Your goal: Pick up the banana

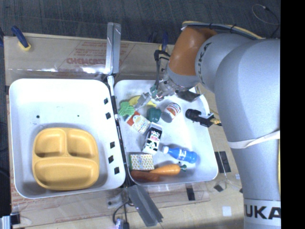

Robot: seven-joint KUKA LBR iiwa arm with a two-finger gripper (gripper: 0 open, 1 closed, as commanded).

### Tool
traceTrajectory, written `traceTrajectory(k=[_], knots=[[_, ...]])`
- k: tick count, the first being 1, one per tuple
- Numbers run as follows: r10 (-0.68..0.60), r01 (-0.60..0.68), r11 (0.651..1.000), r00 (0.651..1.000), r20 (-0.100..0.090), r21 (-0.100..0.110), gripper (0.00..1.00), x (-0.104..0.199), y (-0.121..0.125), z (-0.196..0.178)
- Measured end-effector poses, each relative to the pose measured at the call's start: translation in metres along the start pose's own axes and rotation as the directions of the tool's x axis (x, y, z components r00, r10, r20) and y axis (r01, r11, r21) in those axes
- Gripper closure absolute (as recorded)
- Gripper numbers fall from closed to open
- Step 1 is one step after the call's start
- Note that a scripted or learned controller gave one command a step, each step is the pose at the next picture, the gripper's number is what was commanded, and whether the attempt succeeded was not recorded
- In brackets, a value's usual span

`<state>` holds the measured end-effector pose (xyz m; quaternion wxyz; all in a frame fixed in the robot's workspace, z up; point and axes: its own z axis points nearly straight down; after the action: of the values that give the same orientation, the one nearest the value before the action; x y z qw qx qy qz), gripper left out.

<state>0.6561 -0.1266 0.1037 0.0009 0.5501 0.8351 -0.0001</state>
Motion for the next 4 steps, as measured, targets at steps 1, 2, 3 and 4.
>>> traceTrajectory(k=[1, 2, 3, 4], knots=[[-0.004, 0.004, 1.0, 1.0, 0.001, -0.001, 1.0, 0.0, 0.001, -0.011], [-0.004, 0.004, 1.0, 1.0, 0.001, -0.001, 0.0, 0.0, 0.001, -0.011], [-0.041, 0.041, 0.999, 0.999, -0.002, 0.002, 0.0, 0.027, 0.012, 0.011], [-0.044, 0.044, 0.999, 0.999, -0.001, 0.002, 1.0, 0.026, 0.013, 0.0]])
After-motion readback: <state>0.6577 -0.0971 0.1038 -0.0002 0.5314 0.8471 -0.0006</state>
